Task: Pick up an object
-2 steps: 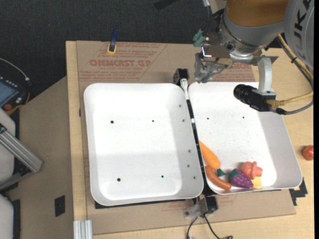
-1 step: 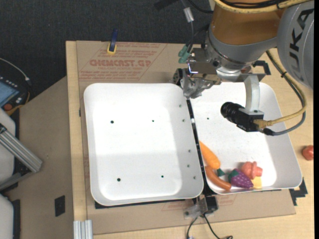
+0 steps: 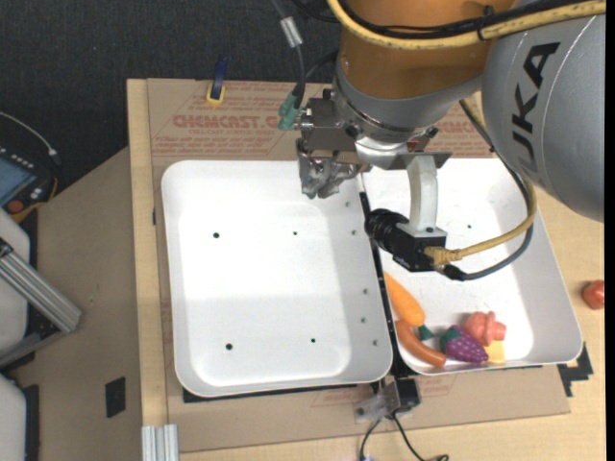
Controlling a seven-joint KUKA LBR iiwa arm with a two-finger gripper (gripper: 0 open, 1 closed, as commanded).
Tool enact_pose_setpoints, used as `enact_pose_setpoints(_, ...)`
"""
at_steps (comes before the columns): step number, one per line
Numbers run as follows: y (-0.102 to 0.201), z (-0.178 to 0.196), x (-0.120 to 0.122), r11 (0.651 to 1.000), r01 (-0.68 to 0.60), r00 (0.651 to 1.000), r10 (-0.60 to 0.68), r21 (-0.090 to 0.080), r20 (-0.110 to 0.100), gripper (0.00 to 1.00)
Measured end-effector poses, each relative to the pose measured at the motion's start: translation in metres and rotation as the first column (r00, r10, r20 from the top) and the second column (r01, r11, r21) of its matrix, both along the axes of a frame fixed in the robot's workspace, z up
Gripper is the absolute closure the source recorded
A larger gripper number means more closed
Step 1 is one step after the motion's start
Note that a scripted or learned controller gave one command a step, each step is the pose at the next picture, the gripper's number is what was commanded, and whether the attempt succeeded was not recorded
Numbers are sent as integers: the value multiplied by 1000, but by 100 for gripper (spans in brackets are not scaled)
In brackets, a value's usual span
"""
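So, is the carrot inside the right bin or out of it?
Inside: the carrot lies within the right bin, beside the other toy food.

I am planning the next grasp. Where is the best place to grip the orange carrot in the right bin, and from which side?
Probably the carrot's middle, coming from above, fingers closing across its width. It lies flat and slanted beside the bin's left wall; its lower end crowds other toys.

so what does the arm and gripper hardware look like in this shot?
Grey KUKA arm, black lettering on its side, with a glossy orange band above the wrist. Below sits a small grey metal gripper. Black cables loop round the wrist; a yellow cable runs to a black connector.
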State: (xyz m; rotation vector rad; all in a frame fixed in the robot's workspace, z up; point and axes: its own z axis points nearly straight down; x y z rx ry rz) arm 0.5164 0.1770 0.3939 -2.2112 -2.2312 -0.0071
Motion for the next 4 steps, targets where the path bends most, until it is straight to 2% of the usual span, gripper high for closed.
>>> enact_pose_setpoints(1, 41, -121, 17, 1000, 5, 1000, -5, -7, -17, 100)
enact_pose_setpoints(2, 45, -274, 54, 1000, 11, 1000, -11, -10, -20, 100)
enact_pose_setpoints(3, -4, -212, 79, 1000, 14, 1000, -14, -5, 3, 100)
enact_pose_setpoints(4, 52, -148, 32, 1000, 2, 1000, -2, 2, 2, 100)
